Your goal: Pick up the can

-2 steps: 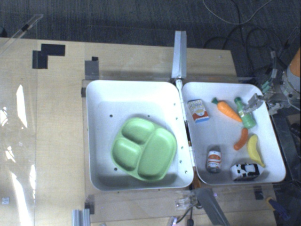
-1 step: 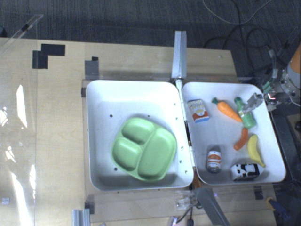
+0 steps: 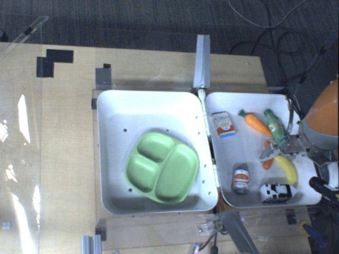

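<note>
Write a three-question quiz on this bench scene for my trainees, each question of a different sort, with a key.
1. True or false: the can stands in the same bin as the green divided plate.
2. Multiple choice: which object lies nearest the gripper? A) the small carton B) the banana C) the green divided plate
3. Fill in: the black and white object sits in the right bin at the near edge, just to the ___ of the can as the camera sees it.

Key: 1 false; 2 B; 3 right
</note>
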`<state>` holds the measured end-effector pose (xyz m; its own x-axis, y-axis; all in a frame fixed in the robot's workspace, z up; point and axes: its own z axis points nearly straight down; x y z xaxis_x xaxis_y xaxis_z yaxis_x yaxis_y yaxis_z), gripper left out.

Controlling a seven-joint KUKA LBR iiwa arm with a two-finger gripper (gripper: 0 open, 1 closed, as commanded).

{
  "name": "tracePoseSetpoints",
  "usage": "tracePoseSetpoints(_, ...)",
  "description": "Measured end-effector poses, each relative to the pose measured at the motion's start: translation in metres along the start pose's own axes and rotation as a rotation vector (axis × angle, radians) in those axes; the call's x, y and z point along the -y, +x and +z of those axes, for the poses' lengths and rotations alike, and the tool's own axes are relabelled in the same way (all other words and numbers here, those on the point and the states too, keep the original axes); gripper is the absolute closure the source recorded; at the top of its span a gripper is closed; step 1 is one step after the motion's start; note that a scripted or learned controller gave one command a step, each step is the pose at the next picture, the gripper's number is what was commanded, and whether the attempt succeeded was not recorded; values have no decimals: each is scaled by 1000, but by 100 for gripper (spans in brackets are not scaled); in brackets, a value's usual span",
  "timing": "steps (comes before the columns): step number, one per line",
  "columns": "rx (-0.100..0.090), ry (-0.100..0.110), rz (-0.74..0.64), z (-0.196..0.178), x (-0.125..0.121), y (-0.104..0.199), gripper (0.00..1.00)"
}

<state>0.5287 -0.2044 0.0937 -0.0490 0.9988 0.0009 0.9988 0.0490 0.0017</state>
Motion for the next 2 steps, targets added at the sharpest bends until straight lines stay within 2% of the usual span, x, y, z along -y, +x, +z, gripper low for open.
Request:
tracePoseSetpoints(1,3,-2,7,-93,-40,-3,0)
tracePoseSetpoints(2,0,0,16,0,-54,-3,0)
